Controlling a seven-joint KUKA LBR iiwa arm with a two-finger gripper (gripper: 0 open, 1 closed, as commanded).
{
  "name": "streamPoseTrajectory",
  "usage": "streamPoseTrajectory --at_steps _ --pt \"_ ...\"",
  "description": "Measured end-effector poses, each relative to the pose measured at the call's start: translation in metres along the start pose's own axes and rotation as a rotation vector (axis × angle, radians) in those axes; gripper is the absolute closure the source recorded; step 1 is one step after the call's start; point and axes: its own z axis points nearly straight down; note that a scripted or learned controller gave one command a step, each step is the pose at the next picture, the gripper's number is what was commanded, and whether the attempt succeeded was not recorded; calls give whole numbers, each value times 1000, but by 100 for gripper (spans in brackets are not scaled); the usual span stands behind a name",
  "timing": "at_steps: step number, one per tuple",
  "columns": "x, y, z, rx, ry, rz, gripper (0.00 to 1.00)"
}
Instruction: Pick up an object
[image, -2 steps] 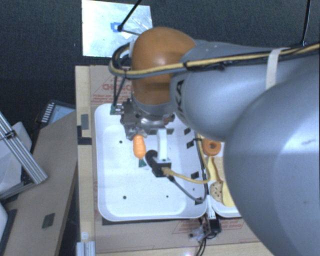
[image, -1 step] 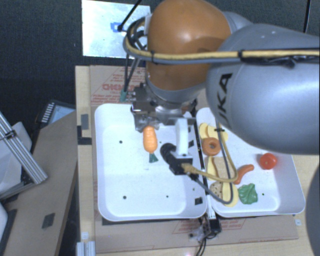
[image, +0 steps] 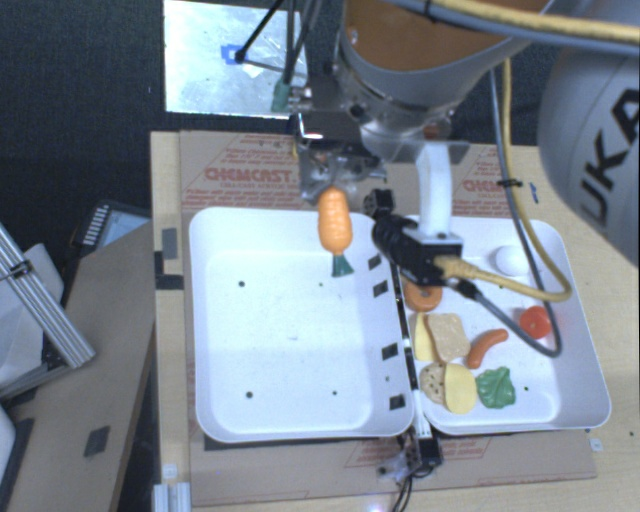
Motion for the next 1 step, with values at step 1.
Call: streamPoseTrajectory --at_steps 1 --pt "-2 -16 -19 14 -8 1 100"
